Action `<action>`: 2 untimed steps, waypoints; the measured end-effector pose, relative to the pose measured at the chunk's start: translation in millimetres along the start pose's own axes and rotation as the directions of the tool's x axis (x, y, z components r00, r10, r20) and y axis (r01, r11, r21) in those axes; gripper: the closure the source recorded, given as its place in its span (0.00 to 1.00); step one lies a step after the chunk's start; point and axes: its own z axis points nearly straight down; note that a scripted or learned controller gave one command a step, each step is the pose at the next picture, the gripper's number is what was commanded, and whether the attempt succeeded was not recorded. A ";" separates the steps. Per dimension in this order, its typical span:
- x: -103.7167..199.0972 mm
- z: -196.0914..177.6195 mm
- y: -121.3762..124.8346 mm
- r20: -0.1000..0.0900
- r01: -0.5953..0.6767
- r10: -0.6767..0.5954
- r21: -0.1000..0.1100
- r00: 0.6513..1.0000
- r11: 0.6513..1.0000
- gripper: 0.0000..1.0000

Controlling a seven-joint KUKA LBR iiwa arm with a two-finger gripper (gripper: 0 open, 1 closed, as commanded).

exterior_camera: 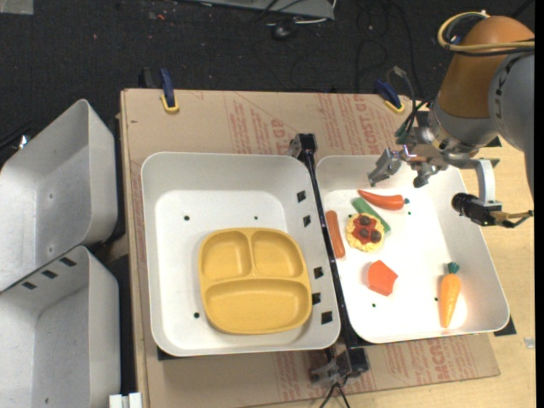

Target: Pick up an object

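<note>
Two white bins are sitting side by side on a brown board (221, 117), the left bin (161, 177) and the right bin (501, 313) touching along a black strip (316, 202). A yellow divided plate (253, 280) is lying flat in the left bin, toward its near side. Blue clamps are gripping the board's far edge, one (167, 89) at the left and one (390, 92) at the right. Two spare bins are leaning off to the left, one (59, 177) behind the other (51, 330). Cables (374, 41) are trailing over the dark floor.
</note>
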 end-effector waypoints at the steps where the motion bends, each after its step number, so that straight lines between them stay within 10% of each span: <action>1: -3.1 46.9 8.1 0.001 0.001 -0.001 -0.003 1.000 1.000 0.00; 2: -2.9 33.9 8.8 0.001 0.002 -0.002 -0.007 1.000 1.000 1.00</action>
